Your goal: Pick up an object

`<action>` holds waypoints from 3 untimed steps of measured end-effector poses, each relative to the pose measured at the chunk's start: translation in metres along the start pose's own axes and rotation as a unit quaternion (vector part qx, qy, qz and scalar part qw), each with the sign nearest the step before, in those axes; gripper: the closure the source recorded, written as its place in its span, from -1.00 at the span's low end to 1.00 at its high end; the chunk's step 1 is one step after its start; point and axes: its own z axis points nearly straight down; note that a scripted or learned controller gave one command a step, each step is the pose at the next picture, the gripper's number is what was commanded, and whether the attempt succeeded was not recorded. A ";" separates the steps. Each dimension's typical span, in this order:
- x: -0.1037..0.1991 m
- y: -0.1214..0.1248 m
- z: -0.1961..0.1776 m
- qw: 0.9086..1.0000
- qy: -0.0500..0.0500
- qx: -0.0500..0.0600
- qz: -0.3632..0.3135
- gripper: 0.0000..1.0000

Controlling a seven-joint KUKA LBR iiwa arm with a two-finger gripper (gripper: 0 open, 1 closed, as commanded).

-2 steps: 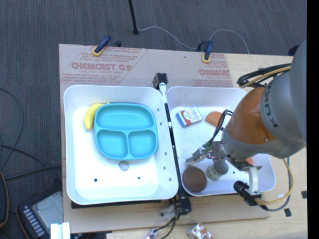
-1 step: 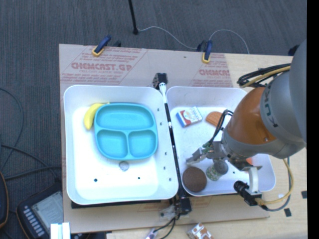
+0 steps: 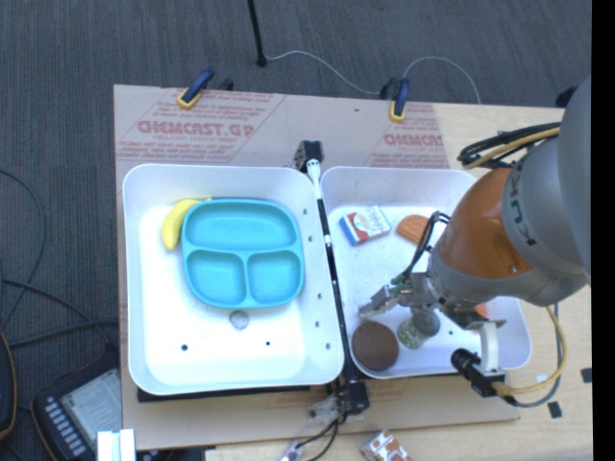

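On your tabletop, the arm reaches low into the right bin, bringing its tool just beside the brown ball in the near corner (the likeliest pick). The ball looks round, dark and matte. You cannot tell the tool's state.

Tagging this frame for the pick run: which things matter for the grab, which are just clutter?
In play, right bin:
claw
brown ball
red and white packet
orange piece

Lying about, left bin:
blue divided tray
banana
small grey bit
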 end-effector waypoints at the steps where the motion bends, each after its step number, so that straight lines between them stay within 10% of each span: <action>1: 0.000 0.000 0.000 1.000 0.000 0.000 0.000 -1.00; 2: 0.000 0.001 -0.010 1.000 0.001 0.000 0.000 1.00; 3: -0.070 0.028 0.000 1.000 0.003 0.003 -0.001 1.00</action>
